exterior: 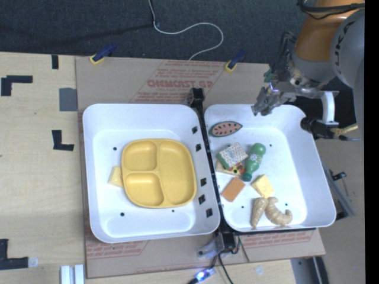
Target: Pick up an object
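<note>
Nothing is picked yet: the end effector (pixel 262 106), its opening impossible to tell, hangs at the right bin's (pixel 308 158) twelve o'clock rim, toys (pixel 246 173) untouched.

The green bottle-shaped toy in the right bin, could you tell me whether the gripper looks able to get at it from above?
Probably yes: the green bottle-shaped toy lies uncovered, though a checkered block crowds its left side. The gripper hovers over the right white bin's far edge.

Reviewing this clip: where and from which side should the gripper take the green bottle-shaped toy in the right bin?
Probably across the narrow middle of the green bottle-shaped toy, coming straight down. It lies flat, long axis slanting, so the fingers should close across its width. The checkered block crowds its left side; the gripper hangs above the bin's far edge.
</note>
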Controlling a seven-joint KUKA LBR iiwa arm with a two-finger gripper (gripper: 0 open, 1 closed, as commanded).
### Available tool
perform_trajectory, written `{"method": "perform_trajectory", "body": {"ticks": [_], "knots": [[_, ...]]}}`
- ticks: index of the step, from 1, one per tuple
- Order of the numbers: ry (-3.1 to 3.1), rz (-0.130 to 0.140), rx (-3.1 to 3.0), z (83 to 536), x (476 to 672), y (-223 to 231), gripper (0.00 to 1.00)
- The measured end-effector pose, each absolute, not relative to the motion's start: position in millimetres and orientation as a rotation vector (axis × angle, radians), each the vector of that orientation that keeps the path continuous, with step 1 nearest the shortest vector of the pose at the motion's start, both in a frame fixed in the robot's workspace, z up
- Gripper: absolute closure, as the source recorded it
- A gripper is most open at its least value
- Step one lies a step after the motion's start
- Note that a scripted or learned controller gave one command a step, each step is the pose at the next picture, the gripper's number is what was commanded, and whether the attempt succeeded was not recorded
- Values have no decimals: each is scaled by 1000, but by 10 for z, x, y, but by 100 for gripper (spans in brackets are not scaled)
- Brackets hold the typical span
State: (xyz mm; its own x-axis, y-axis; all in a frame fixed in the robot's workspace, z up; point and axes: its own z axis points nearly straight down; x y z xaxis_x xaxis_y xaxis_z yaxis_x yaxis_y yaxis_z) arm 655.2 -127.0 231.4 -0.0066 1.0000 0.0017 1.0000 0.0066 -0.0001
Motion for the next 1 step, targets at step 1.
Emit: {"method": "perform_trajectory", "body": {"ticks": [1], "knots": [[-2228,-1,-2211,2322,6477,-629,100]]}}
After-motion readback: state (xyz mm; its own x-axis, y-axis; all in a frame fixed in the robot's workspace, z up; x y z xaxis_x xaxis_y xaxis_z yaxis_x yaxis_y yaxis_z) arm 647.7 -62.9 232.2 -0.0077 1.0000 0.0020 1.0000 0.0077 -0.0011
